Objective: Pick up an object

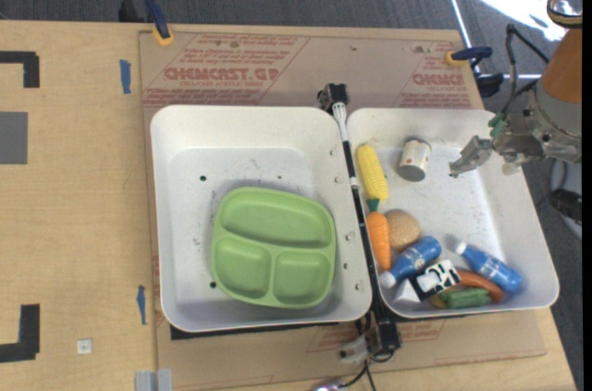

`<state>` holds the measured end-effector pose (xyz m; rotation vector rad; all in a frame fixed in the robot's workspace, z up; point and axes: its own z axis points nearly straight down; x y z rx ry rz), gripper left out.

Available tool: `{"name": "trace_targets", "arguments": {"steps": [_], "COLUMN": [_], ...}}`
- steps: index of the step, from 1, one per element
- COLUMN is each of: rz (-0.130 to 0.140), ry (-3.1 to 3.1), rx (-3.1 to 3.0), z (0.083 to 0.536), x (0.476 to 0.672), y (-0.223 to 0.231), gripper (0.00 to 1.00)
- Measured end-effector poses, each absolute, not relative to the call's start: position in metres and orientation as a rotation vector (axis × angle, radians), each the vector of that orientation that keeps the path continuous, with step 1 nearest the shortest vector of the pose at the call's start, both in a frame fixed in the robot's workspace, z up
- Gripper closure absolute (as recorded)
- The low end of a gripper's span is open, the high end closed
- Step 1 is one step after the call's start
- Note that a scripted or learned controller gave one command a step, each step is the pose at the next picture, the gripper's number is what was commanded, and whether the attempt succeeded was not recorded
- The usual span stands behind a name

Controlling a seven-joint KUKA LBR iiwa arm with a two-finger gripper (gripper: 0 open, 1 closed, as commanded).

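The right bin (518, 195) holds several small objects. A yellow corn cob (373, 172) lies along its left wall, with an orange carrot (378, 238) below it. A white cup (413, 158) lies on its side near the top. A brown round lump (401, 227), two blue bottles (414, 258) (490, 269), a black-and-white block (435, 276), an orange piece (479, 282) and a green piece (458, 297) crowd the bottom. My gripper (487, 162) hovers over the bin's upper right, to the right of the cup. It is open with nothing between its fingers.
The left bin (176, 195) holds a green divided plate (274, 246). A black clip (333, 95) sits at the top of the ridge between the bins. Cardboard and a wooden bench surround both bins.
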<state>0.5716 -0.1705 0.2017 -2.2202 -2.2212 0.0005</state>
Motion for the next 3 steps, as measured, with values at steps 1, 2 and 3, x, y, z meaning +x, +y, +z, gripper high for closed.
{"name": "trace_targets", "arguments": {"steps": [1, 2, 3], "rz": [0.002, -0.003, -0.007], "ry": [-2.27, -2.296, -2.302], "rx": [-2.167, -2.147, -2.148], "z": [0.096, 0.085, 0.098], "x": [0.617, 0.656, 0.657], "y": [-0.136, -0.1, -0.1], "gripper": [0.0, 0.0, 1.0]}}
